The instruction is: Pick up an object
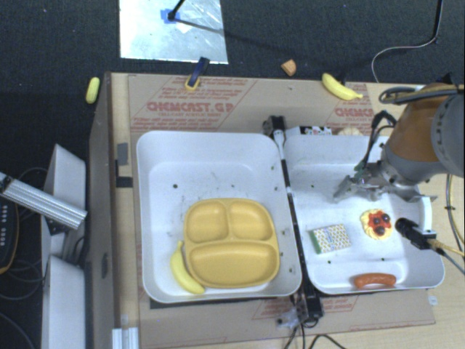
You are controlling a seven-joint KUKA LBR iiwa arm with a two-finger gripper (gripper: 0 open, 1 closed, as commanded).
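Two bins sit on the desk [218,97]. The left bin [156,158] has a yellow tray [231,242] with a banana [183,271] tucked against its lower left edge. The right bin [320,166] holds a patterned pad [329,237], a sausage [374,280] near the front wall and a pizza toy [376,224]. The claw [356,185] hangs low over the bin's upper middle, just up-left of the pizza toy; I cannot tell its state. A good pick likely means centring over the nearest toy, dropping straight down, and keeping clear of the bin wall.
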